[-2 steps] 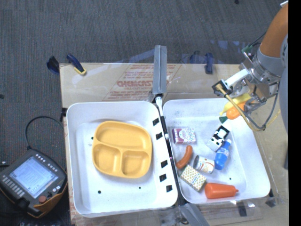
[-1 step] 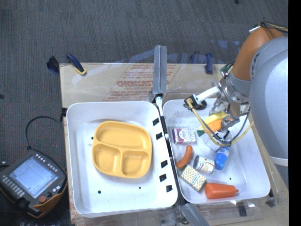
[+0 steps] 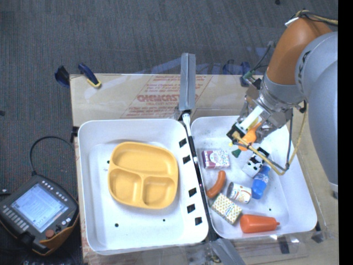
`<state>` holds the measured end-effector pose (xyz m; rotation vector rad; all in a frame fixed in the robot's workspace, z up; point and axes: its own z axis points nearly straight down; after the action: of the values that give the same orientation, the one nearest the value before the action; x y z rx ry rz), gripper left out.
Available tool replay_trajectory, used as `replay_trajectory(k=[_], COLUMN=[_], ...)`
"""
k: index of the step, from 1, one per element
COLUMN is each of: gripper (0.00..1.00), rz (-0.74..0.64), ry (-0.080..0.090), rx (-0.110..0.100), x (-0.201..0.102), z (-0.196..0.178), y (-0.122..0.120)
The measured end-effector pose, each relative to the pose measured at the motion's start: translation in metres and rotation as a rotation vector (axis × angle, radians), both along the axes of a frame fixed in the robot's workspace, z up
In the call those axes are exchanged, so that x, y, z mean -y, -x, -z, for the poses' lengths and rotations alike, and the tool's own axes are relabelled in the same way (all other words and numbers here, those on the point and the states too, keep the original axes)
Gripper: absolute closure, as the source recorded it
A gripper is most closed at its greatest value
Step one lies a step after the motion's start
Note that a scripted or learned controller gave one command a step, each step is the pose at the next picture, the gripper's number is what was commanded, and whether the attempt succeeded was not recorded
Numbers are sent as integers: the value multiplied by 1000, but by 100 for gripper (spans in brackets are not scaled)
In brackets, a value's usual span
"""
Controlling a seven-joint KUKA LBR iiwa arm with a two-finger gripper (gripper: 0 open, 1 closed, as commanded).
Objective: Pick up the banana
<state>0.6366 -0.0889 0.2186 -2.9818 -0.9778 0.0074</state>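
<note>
Arm: grey with an orange band, reaching in from the right, two-finger gripper low over the far part of the right shallow white bin.
Claw: wide or narrow, cannot tell.
Banana: not surely identified; a small yellow-orange piece sits against the gripper.
Near gripper: small pink carton, black-and-white block.
Left bin: yellow compartment plate.

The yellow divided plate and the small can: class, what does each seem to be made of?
Yellow divided plate: probably moulded plastic, matte, judging by its even colour and soft rounded ridges. Small can: looks like metal, with a shiny rim and a printed label.
</note>
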Motion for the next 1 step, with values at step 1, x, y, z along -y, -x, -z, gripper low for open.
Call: replay_trajectory(k=[1], gripper=[100], rz=[146], ry=[1], rx=[1], x=[111], z=[-37], y=[11])
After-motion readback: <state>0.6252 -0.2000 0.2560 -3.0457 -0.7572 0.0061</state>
